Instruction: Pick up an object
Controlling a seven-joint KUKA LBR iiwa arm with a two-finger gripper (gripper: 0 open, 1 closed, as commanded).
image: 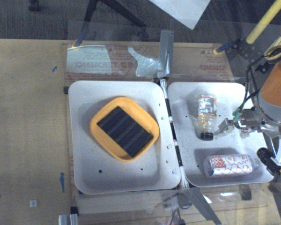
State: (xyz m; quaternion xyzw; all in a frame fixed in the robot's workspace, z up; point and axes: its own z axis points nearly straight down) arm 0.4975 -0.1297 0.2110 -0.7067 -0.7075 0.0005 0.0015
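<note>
Jaws (225, 127) of the arm (274, 90), reaching in from the right over the right bin (187, 95); the thin metal fingers (221, 129) end just beside the lower part of the plastic bottle (206, 116). Whether the jaws stand apart or together cannot be told at this angle, and nothing is seen between them.

Task progress, as judged: no object is lifted. The approach to the bottle seems under way; closing, lifting and carrying remain.

Bottle: clear plastic, cylindrical, lying on its side with a dark cap toward the near edge and a printed label around its upper half; smooth and likely to roll.

Nearer the front of the same bin lies a can (228, 165), on its side, with a red-and-white checked print and a shiny metal end; well apart from the jaws.

Left bin (79, 97): shallow white tray with rounded corners, holding a yellow dish (99, 139), squarish with soft corners, carrying a dark ribbed panel (125, 131).

Both bins rest on a wooden table (23, 125).
</note>
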